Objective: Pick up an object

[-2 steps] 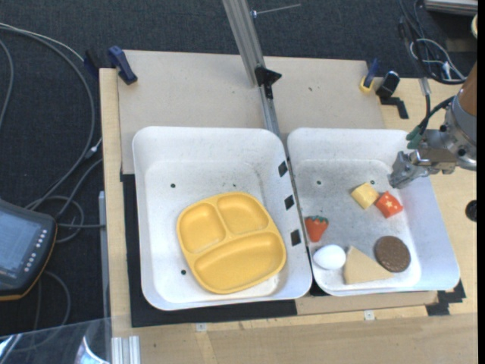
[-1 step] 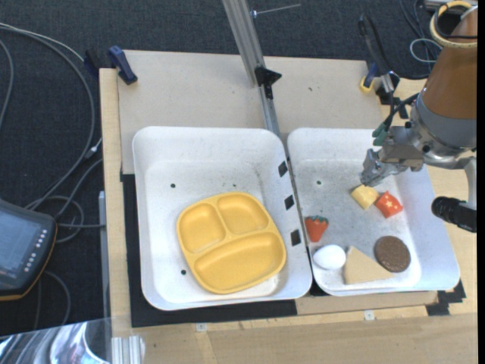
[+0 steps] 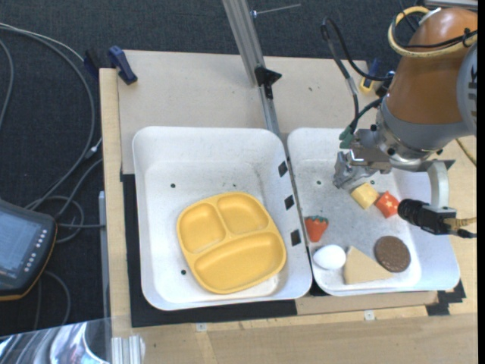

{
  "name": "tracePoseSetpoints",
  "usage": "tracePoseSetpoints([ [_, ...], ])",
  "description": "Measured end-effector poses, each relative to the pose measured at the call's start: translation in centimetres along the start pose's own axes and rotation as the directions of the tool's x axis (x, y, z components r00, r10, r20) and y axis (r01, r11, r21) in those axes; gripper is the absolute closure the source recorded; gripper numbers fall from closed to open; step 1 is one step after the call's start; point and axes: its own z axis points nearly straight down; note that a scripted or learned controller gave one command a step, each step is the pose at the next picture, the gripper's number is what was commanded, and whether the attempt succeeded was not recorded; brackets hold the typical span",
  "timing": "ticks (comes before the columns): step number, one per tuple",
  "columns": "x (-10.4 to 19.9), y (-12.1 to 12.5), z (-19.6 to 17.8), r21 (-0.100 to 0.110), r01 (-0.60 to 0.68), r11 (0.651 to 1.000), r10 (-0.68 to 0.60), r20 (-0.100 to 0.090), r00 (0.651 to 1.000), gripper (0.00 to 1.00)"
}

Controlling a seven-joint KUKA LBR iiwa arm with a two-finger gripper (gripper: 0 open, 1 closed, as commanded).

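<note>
The right bin (image 3: 318, 146) holds several toy foods: a strawberry (image 3: 317, 227), a white egg (image 3: 330, 257), a tan wedge (image 3: 364, 268), a brown round cookie (image 3: 392, 253), a yellow chunk (image 3: 364, 196) and a small red-orange piece (image 3: 387, 204). My gripper (image 3: 350, 174) hangs low over the middle of the right bin, just up and left of the yellow chunk. Its metal fingers point down toward the bin floor. I see nothing between them.
A yellow three-compartment plate (image 3: 229, 241) lies in the left bin (image 3: 159, 165). A slanted metal pole (image 3: 246, 32) rises behind the bins. A black cable connector (image 3: 424, 215) hangs over the right bin's right side. A blue clamp (image 3: 122, 64) sits at the bench's back left.
</note>
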Motion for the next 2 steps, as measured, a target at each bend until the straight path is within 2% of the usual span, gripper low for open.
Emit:
tracePoseSetpoints([
  [1,4.3,0.5,0.7,-0.001,0.000,1.000,0.000,0.001,1.000,1.00],
  [2,10.2,1.9,1.5,-0.005,0.001,1.000,-0.001,0.001,1.000,1.00],
])
